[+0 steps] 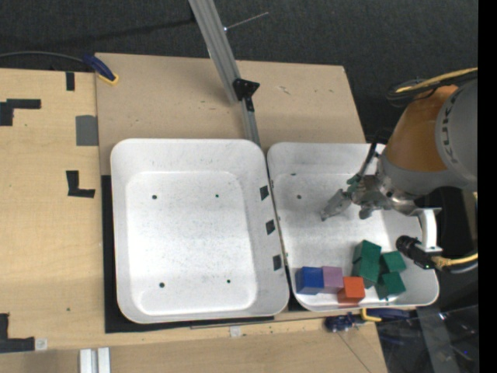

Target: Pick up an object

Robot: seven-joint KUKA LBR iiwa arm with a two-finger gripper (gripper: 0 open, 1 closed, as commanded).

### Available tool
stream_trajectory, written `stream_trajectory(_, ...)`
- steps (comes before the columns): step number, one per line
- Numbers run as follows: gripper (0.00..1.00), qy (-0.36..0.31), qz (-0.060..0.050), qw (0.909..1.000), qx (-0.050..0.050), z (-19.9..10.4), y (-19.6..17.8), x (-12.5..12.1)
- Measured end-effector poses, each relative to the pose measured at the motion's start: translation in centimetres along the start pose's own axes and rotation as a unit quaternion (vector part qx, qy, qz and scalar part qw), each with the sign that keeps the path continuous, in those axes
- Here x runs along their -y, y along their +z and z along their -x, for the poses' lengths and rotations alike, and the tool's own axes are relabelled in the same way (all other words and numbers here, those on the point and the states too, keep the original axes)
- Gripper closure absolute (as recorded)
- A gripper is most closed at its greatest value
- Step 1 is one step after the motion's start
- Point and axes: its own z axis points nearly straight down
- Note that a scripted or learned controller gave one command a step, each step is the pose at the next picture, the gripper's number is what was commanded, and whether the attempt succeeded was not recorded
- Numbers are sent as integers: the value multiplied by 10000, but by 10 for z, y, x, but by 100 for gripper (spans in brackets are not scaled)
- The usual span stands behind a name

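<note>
My gripper hangs over the middle of the right bin, its two grey fingers spread apart with nothing between them. Along the bin's near edge lie a blue cube, a pale purple block and an orange cube, touching in a row. Several green blocks are clustered in the near right corner, just right of the orange cube. All the blocks sit nearer the camera than the gripper, well apart from it.
The left bin stands beside the right one, the rims meeting at the centre. A slanted metal rail runs from the top down to the bins' junction. The arm's orange band rises at the right.
</note>
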Motion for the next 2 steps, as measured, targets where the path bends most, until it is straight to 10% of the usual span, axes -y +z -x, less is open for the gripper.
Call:
stream_trajectory(1,100,-4,23,10000,0,0,-13,-1)
stream_trajectory(2,100,7,53,10000,12,9,-62,0)
